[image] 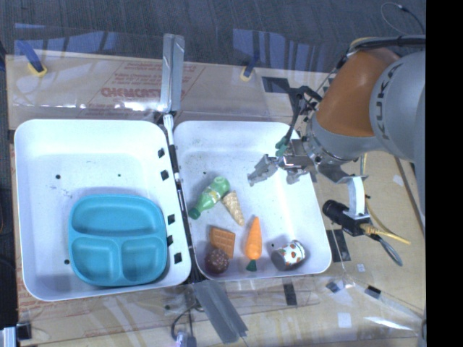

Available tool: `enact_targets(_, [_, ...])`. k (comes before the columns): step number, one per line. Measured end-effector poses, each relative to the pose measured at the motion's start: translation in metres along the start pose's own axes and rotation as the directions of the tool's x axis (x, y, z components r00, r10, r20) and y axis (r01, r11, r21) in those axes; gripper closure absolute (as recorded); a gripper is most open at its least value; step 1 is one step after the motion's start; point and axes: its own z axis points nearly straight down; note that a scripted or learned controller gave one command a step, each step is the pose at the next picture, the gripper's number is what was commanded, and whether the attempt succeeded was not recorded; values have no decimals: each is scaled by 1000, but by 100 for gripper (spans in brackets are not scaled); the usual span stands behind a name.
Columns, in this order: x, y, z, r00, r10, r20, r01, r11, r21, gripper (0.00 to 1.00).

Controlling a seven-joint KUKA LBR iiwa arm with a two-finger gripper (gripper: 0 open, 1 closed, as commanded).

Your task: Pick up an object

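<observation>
— What does the worktop (108,85) look like?

— Pale wood under a clear plastic sheet, with tape at the corners. Beyond its far edge lies dark grey carpet. Two white bins sit side by side on it: the left bin (43,157) holds a blue divided tray (118,240), and the right bin (217,139) holds the small toy foods.

— Where is the gripper?

— The gripper (262,170) hangs over the upper right part of the right bin, reaching in from the right under the grey arm with its orange band. Whether it is spread or closed, I cannot tell; nothing shows between its tips.

— And the things to pick?

— All lie nearer the front of that bin than the gripper. A green bottle (210,196) lies to its lower left, tilted, with a cream cone (234,207) just beside it. An orange carrot (252,241) lies below, between a brown cracker (222,238) and a shiny round object (290,254). A dark round piece (216,260) touches the cracker's lower edge.
</observation>
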Motion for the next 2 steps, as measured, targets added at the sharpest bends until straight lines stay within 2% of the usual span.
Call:
enact_targets(1, [-9,-21,126,988,-154,0,154,988,0,0])
enact_targets(2, [-4,-56,131,980,-197,0,197,980,-1,0])
